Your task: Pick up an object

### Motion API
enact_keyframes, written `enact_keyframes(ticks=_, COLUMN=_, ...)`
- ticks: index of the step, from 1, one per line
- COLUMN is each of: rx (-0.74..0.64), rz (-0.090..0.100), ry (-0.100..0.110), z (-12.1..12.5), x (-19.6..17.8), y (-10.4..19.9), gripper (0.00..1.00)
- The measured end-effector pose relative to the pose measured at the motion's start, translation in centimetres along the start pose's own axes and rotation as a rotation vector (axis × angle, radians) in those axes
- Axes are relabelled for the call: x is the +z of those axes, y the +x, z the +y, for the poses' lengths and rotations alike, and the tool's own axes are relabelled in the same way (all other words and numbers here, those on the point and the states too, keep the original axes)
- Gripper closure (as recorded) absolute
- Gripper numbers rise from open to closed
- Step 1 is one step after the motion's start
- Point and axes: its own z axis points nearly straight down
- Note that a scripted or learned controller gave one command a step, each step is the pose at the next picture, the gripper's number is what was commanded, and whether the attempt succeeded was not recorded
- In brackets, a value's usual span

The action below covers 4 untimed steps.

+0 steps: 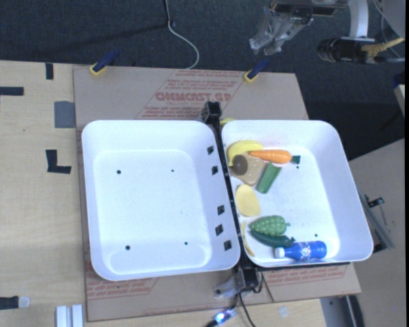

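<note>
The objects lay bunched in the right bin, along its left wall beside the divider. At the far end a carrot lay crosswise, its tip touching a yellow banana. Just below them sat a brown round piece and a green cucumber, tilted. A pale yellow lemon-like piece rested nearer, against the wall. Nearer still lay a green bumpy vegetable with a dark green one touching it, and at the near edge a blue bottle on its side, white cap pointing left.

The left bin stood just beside, the two meeting at a black hinge strip. Both sat on a cardboard sheet.

The gripper hung well above and beyond the bins, over dark floor, nothing between its fingers; whether they were apart or together could not be told.
</note>
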Motion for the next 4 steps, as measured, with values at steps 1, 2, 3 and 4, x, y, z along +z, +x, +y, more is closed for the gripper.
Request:
enact_keyframes(ticks=1, rx=0.001, rz=0.000, ry=0.004, z=-0.6, x=-7.2, y=1.7, gripper=1.00)
enact_keyframes(ticks=2, rx=0.004, rz=-0.003, ry=0.032, z=-3.3, x=12.5, y=3.5, gripper=1.00)
enact_keyframes(ticks=3, rx=0.005, rz=-0.003, ry=0.019, z=-1.9, x=18.3, y=1.6, gripper=1.00)
enact_keyframes(ticks=4, rx=0.001, rz=0.000, ry=-0.005, z=-0.4, x=-4.8, y=3.2, gripper=1.00)
